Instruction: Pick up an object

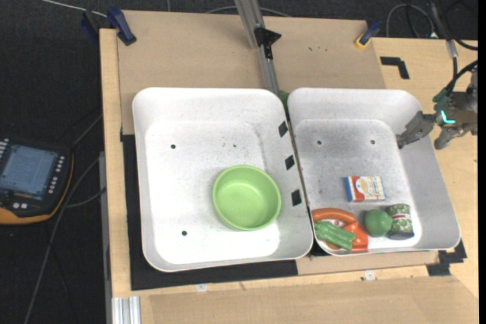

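Candidate objects lie in the right bin (pixel 425 171), grouped along its near edge. A small white box (pixel 364 187) with red and blue print lies flat near the centre. Nearer the front wall, an orange-and-green toy (pixel 338 231) fills the left corner; a green ball (pixel 377 221) and a printed can (pixel 400 221) touch each other just right of it. The far half of this bin floor is open. The left bin (pixel 159 125) holds a green bowl (pixel 246 197), upright, toward its near right. The gripper (pixel 425 131) is at the right bin's far-right rim, well apart from the objects. It is partly cut off, small and dark; finger state cannot be determined.
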You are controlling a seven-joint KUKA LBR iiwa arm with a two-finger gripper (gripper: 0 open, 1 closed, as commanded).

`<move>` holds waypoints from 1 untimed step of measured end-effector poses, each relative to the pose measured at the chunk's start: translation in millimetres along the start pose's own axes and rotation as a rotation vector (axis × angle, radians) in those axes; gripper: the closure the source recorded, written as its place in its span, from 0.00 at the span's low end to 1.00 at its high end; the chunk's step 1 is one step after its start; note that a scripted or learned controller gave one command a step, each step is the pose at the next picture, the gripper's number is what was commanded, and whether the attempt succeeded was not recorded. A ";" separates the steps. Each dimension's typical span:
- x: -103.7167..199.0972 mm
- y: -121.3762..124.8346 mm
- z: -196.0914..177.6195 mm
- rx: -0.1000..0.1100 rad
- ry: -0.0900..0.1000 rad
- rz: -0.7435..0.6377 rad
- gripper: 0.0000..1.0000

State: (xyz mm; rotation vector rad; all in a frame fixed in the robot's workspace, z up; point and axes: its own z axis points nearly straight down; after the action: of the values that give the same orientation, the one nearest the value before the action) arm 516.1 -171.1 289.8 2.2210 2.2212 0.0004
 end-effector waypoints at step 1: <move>0.0 0.0 0.1 0.000 0.000 0.000 0.00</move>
State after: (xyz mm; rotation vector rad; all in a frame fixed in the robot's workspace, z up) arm 516.1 -171.1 289.7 2.2211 2.2213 0.0003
